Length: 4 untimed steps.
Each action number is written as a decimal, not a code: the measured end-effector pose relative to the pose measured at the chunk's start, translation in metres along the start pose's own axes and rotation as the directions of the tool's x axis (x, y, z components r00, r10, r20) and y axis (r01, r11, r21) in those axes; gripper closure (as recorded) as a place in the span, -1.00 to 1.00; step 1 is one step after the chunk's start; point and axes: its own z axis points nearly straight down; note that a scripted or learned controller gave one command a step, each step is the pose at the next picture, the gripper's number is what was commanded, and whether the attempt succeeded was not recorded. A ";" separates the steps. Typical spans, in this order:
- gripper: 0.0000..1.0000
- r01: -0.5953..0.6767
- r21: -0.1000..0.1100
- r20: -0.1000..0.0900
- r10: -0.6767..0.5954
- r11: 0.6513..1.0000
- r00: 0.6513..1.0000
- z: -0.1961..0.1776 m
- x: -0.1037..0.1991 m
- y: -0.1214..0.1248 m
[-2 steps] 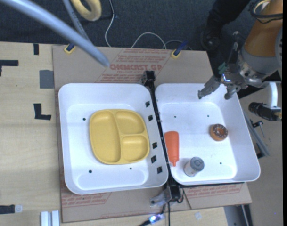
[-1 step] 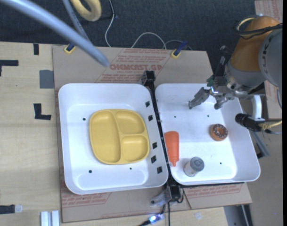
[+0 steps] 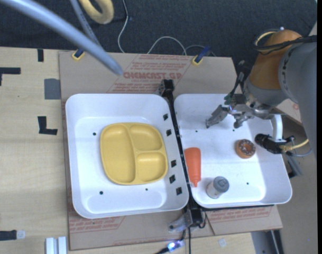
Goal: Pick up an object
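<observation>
In the right bin [image 3: 266, 194] lie an orange carrot-shaped piece [image 3: 192, 164] along the left wall, a small grey cylinder [image 3: 219, 186] near the front, and a brown donut-like piece [image 3: 245, 148] to the right. My gripper [image 3: 226, 118] hangs over the bin's back middle, fingers spread open with nothing between them. It is above and left of the donut, apart from all three objects.
The left bin [image 3: 81, 142] holds a yellow divided plate [image 3: 133, 153]. A black divider [image 3: 172, 136] runs between the bins. The arm's orange band [image 3: 272, 62] and grey body fill the upper right. A grey pole [image 3: 55, 20] crosses the top left.
</observation>
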 end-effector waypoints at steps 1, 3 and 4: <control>-1.00 0.000 -0.002 0.001 0.000 1.000 1.000 0.053 0.000 0.000; 1.00 0.000 -0.006 -0.002 0.000 1.000 1.000 -0.002 0.002 -0.004; 1.00 0.001 -0.008 -0.001 -0.001 1.000 1.000 -0.045 0.007 -0.002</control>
